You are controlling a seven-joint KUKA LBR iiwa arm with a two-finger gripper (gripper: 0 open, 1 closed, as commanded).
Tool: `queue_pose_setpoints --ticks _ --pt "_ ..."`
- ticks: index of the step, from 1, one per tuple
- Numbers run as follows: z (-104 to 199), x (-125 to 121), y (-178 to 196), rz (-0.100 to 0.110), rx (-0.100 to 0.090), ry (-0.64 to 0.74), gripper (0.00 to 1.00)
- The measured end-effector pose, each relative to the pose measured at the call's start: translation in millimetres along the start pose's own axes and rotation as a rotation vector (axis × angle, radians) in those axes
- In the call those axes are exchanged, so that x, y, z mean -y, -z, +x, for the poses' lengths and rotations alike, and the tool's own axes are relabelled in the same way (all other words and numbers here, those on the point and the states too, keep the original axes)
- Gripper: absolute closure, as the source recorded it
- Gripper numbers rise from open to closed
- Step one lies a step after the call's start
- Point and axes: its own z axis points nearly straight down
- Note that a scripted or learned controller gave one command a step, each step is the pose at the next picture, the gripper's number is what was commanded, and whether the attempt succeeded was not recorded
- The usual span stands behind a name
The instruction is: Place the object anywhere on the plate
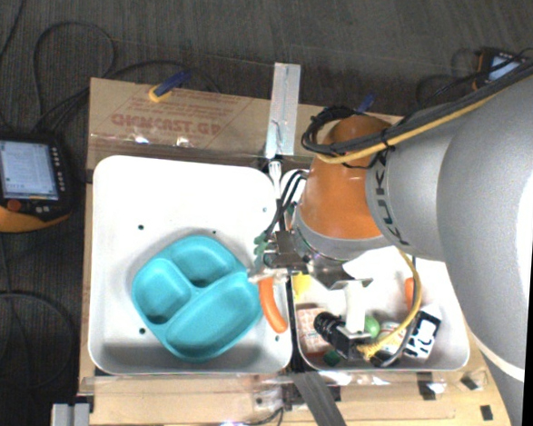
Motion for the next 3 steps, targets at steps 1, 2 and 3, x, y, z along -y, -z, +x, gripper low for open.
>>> queue_pose_setpoints --ticks 1,2,3 --pt "-0.3 0.0 0.0 0.0 0.0 0.0 0.0" --pt "-91.6 -56.6 24.8 -0.003 0.003 -0.016 0.0" --pt "-94.3 -76.5 124.2 -0.005 0.003 -0.13 0.0"
